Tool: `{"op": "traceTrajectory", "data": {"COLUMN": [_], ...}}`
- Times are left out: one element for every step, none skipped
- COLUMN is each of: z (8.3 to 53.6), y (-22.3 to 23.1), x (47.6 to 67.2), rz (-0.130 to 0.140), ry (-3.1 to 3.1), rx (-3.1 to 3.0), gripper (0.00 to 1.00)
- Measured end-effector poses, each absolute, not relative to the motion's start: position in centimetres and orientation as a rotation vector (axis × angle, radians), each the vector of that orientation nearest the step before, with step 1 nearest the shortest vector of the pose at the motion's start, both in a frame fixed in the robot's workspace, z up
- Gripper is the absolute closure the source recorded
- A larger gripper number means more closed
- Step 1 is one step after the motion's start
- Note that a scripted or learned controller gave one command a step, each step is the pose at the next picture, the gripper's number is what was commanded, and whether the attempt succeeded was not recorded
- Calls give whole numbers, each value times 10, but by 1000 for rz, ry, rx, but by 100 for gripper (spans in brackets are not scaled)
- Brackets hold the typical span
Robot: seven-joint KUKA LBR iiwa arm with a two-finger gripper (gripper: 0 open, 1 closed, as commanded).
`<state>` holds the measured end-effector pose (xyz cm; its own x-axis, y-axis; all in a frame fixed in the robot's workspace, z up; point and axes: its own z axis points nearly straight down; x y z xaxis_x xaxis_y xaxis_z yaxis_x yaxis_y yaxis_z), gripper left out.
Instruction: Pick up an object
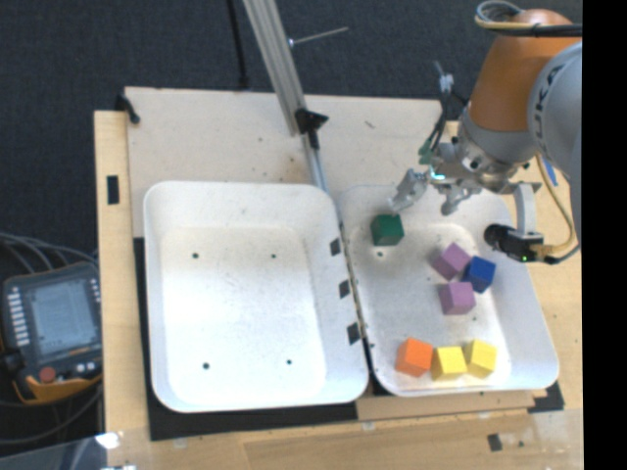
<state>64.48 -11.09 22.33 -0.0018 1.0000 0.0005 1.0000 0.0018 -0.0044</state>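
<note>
The arm enters from the right, orange band above the grey wrist; part of dark lettering shows on the grey housing at the frame's right edge, too cut off to read with confidence. The gripper (432, 192) hangs over the far edge of the right bin (524, 360), its two pale fingers spread apart with nothing between them. The green cube (387, 230) sits just near-left of the left fingertip, apparently apart from it, though the slant makes contact hard to rule out. Further right in the same bin: two purple cubes (452, 260) (457, 297), one nearer than the other, with a blue cube (480, 272) touching or just beside them on the right. Along the near wall, an orange cube (414, 356) and two yellow cubes (450, 361) (482, 357) stand in a tight row. The left bin (167, 262) shows speckled white floor. A handheld control pendant (51, 321) lies off the bench at far left; its screen is unreadable.
</note>
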Motion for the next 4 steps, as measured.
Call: {"op": "traceTrajectory", "data": {"z": [226, 179, 120, 97], "y": [-111, -117, -121, -122], "x": [646, 653, 645, 645], "rz": [0, 6, 7, 3], "ry": [-2225, -2220, -2218, -2217], "rx": [-2219, -2221, -2222, -2226], "gripper": [0, 0, 0, 0]}}
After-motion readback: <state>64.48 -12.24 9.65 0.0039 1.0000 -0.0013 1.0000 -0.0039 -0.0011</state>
